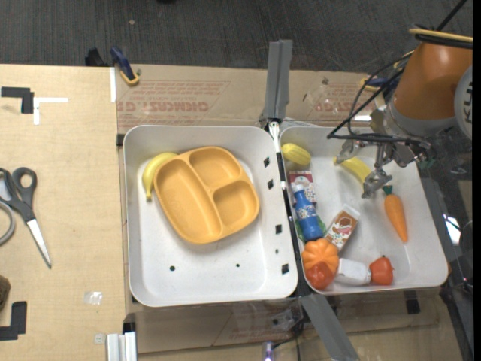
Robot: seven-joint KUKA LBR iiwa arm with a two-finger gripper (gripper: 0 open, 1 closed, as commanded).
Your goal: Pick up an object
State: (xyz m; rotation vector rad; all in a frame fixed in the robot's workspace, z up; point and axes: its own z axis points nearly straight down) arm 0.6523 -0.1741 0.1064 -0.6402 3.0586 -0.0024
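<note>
My gripper point(358, 169) hangs over the back of the right bin point(432, 224), below the orange wrist band point(425, 81). Its two fingers stand apart, one point(344, 154) at the upper left and one point(373, 182) at the lower right of a small yellow banana-like piece point(356, 168). That piece lies on the bin floor between them; no grip on it shows. An orange carrot point(395, 214) lies just right of the lower finger.
The right bin also holds a lemon point(296, 155), a blue bottle point(306, 212), a red-and-white packet point(342, 229), an orange pumpkin point(321, 256) and a red item point(381, 270). The left bin point(150, 277) holds a yellow divided plate point(206, 194) and a banana point(152, 170). Scissors point(26, 209) lie on the bench.
</note>
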